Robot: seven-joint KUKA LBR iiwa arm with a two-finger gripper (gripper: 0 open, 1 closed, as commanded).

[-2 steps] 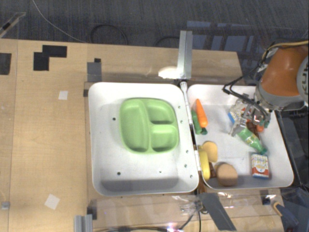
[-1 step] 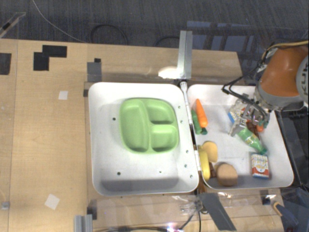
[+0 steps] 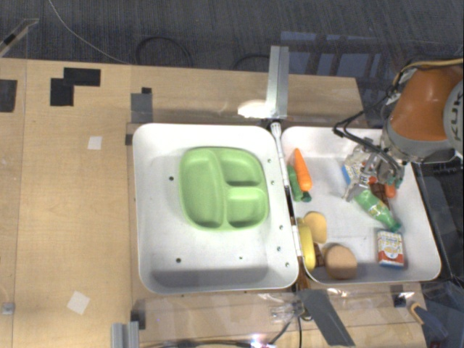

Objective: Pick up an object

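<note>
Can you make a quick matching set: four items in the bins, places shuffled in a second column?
Things:
1. green divided tray
2. carrot
3. small carton
4. green bottle

Places:
A. right bin, near-right corner
B. left bin, middle
C. right bin, just below the gripper
D. right bin, far-left part by the divider

Pairs: 1-B, 2-D, 3-A, 4-C
</note>
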